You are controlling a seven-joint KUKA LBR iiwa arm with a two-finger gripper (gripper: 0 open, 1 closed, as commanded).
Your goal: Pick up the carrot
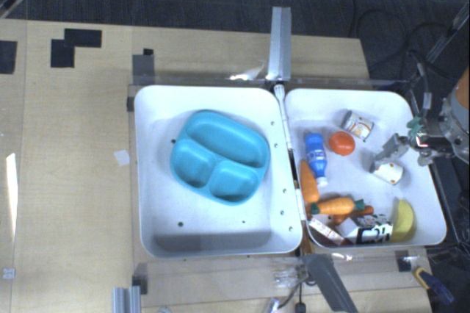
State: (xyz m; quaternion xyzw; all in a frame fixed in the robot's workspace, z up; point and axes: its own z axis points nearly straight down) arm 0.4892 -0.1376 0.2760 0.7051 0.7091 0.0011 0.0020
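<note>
The carrot (pixel 336 206) lies in the right bin (pixel 433 231), near its front wall and just left of the banana (pixel 403 218), with its long axis running roughly left to right and its green top toward the banana. The end effector (pixel 389 151) sits up and to the right of the carrot, beside a small white object (pixel 388 172); I cannot tell whether it is released or clenched, and nothing visibly sits in it. A dark packet (pixel 372 234) below the carrot bears white lettering too small to read.
</note>
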